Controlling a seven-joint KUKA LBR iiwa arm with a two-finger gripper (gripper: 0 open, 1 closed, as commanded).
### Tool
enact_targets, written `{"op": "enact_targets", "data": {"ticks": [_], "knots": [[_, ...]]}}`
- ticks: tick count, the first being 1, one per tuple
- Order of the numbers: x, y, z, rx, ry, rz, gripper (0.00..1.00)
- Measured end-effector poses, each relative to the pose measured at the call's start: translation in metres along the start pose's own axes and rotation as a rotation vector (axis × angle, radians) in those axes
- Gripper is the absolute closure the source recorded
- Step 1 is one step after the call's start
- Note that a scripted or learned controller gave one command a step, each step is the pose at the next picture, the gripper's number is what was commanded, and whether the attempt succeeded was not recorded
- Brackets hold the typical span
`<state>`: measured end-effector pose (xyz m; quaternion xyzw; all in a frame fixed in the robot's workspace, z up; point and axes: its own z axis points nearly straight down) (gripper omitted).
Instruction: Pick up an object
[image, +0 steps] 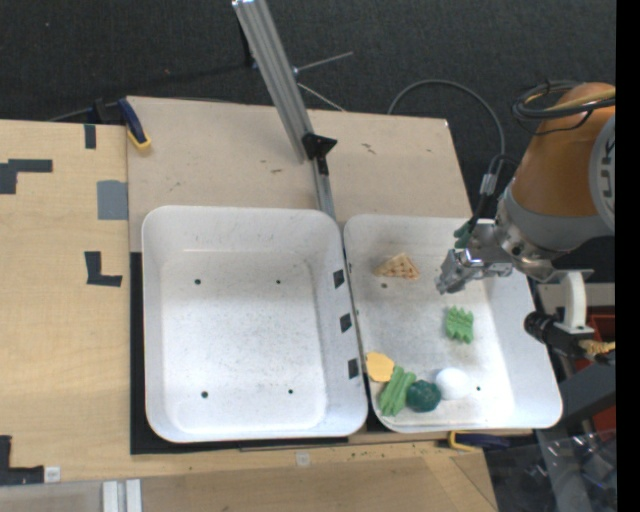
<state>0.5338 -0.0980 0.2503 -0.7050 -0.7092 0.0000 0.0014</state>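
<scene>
Toy leaf (459, 324) — bright green, jagged-edged — lies flat in right bin (520, 395).

Bins (170, 300) white plastic, speckled; bench (50, 250) matt wood.

Arm (565, 170) at right: fat rounded orange band w/ grey shell beside it, grey wrist section below. Thin black cable loops off its far side. Gripper (455, 278) — small grey metal block, greenish bit near the mount.
</scene>
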Motion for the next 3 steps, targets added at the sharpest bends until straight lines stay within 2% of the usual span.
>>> {"op": "enact_targets", "data": {"ticks": [1,2,3], "knots": [[0.055,0.014,0.015,0.001,0.0,-0.001,1.0],[0.1,0.029,0.012,-0.001,-0.001,-0.001,1.0],[0.155,0.029,0.021,0.002,-0.001,-0.001,1.0]]}}
